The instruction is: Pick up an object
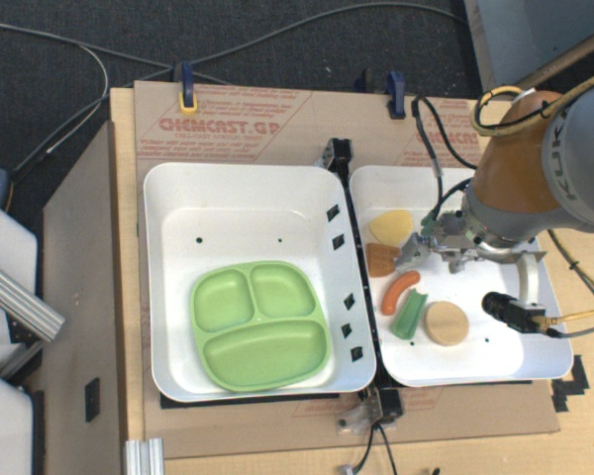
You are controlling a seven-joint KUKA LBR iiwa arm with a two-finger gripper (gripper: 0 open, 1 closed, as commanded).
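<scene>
Jaws: state cannot be told on the gripper (431, 245) above the right bin (495, 364); you should centre over 1 item, the near red sausage (400, 291), before descending.

Both bins (168, 265): white plastic, smooth, slight sheen. Green tray (262, 325): matt plastic, smooth. Counter (238, 117) topped with brown printed cardboard, dull. Floor (79, 28): dark, rough carpet-like weave. Arm band (520, 166): glossy orange. Toy foods (421, 310) look like smooth plastic.
</scene>
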